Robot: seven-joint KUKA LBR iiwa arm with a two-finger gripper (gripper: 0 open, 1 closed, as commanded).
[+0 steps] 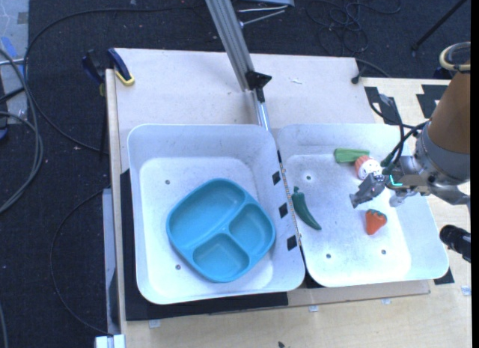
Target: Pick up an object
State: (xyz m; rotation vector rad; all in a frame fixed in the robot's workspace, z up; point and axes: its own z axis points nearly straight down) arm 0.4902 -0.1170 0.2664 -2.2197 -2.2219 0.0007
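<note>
A blue divided plate (220,228) fills the left bin (150,152). In the right bin (329,264) lie a dark green pepper (304,209), a light green piece (350,156), a small white-and-orange ball (366,165) and a red strawberry (375,221). The gripper (368,190) hangs between ball and strawberry, fingers spread, holding nothing.

Claw (372,189) over right bin (419,260), perhaps open, beside strawberry (375,221)
</note>
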